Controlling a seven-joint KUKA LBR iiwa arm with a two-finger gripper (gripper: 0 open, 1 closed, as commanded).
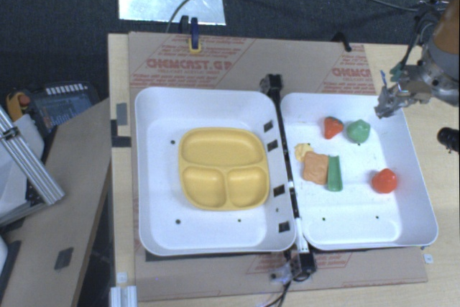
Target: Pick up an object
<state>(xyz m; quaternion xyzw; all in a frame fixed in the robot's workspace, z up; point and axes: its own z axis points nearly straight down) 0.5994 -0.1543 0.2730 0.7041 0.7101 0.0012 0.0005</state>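
While poised over the upper right rim of the right bin (413, 154), gripper (386, 107) pointing down, nothing visibly held, spread of the tips impossible to tell. Nearest pick: green round piece (358, 131) at about eight o'clock from the gripper, red-orange piece (332, 127) just beside it at nine o'clock. Farther off at six o'clock, red ball (384, 180).

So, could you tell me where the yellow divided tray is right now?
The yellow tray lies in the middle of the left bin, across the divider from the toy foods.
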